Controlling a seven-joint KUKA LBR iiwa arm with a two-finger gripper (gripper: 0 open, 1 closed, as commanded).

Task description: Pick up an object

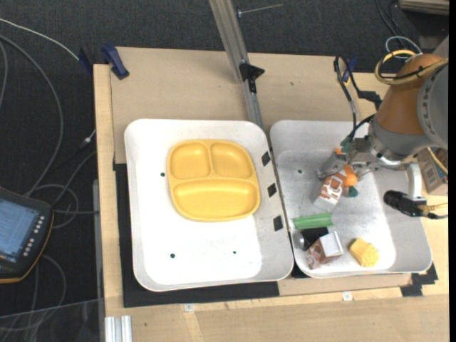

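Directly at the end effector (347, 168), a small carton (332, 189) lies toward 7 o'clock; grip state cannot be determined.

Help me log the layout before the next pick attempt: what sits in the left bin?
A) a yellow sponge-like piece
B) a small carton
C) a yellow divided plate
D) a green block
C: the yellow divided plate, with three compartments, lies in the left bin, while the green block, small carton and yellow sponge-like piece all lie in the right bin.
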